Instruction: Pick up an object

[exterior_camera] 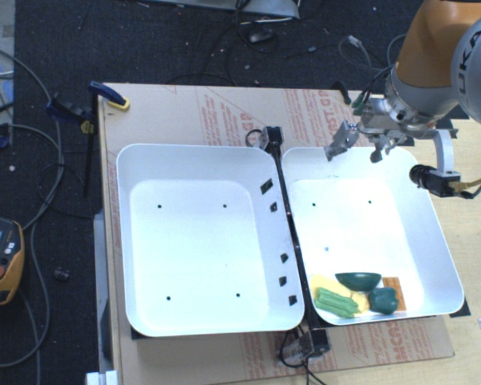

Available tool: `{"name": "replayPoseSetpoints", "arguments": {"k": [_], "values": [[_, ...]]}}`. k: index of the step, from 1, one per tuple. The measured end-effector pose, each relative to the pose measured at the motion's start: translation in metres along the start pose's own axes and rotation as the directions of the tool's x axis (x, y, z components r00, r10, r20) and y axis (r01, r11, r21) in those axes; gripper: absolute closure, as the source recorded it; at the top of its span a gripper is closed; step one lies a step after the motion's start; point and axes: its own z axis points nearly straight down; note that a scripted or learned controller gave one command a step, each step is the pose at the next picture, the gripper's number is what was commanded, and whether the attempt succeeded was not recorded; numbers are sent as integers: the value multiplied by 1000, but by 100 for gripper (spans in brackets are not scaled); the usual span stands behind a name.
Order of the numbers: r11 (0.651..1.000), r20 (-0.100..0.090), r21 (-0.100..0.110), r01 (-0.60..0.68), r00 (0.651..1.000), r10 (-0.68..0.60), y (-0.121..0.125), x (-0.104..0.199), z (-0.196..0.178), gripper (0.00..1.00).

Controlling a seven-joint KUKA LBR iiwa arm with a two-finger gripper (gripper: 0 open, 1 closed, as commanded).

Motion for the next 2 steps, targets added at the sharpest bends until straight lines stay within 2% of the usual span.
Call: {"name": "replayPoseSetpoints", "arguments": {"k": [1,2], "values": [[1000,0,-1,0,1000,0,0,0,-10,100],[1000,1,-2,-2,1000,2,10,-34,-40,100]]}}
